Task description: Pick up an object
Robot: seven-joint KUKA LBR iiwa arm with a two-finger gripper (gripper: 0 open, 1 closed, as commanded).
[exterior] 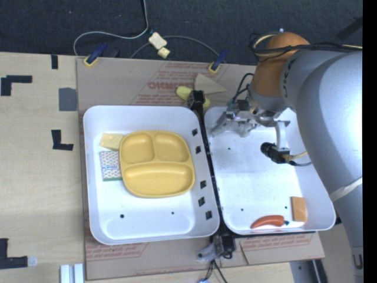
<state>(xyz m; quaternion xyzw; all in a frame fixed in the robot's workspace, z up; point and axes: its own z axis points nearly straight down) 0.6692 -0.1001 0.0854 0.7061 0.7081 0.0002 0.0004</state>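
My gripper [233, 121] hangs low over the far left corner of the right bin [259, 187], close to the wall between the two bins. Nothing can be seen in it. At the near edge of that bin lies a red sausage-shaped piece [268, 221], and beside it on the right is a small orange block [298, 208]. Both are well away from the gripper. The left bin [141, 217] carries a yellow divided plate [157, 163], a pale yellow wedge [110, 140] and a blue-and-white patterned card [109, 165] at the plate's left.
The grey arm [330, 111] covers the right bin's far right side, with a black connector [275, 152] hanging below it. A yellow item [184, 91] and tan card [211, 84] lie behind the bins. Clamps and a cable sit at the board's back edge.
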